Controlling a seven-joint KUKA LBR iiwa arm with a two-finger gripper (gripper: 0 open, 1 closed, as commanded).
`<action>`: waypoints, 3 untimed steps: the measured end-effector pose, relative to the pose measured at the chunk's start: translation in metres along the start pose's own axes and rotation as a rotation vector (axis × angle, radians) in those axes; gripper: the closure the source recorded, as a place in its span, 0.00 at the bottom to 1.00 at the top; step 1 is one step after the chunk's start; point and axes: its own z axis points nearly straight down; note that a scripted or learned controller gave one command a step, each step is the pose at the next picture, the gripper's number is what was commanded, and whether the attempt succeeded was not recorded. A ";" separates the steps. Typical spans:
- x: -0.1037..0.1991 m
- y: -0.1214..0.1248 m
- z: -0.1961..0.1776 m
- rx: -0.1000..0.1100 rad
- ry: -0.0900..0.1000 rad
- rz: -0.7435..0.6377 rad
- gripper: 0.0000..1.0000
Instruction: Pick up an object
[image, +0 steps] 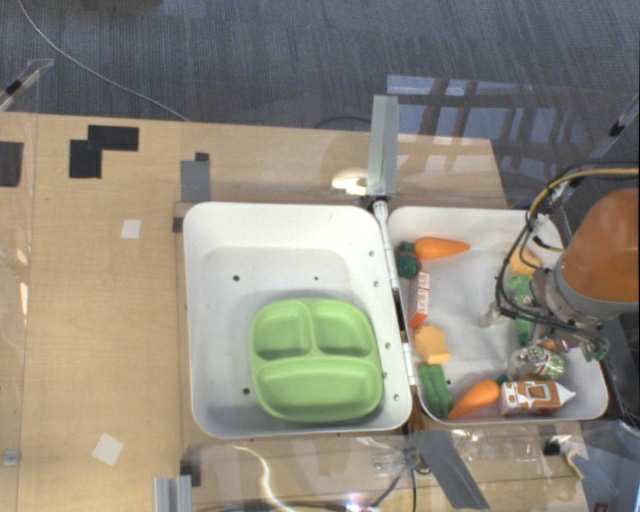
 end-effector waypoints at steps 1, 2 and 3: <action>-0.011 -0.005 0.001 -0.002 0.006 -0.054 0.00; -0.001 -0.001 0.000 0.001 0.000 -0.081 0.00; -0.009 -0.006 0.001 -0.005 0.007 -0.110 0.00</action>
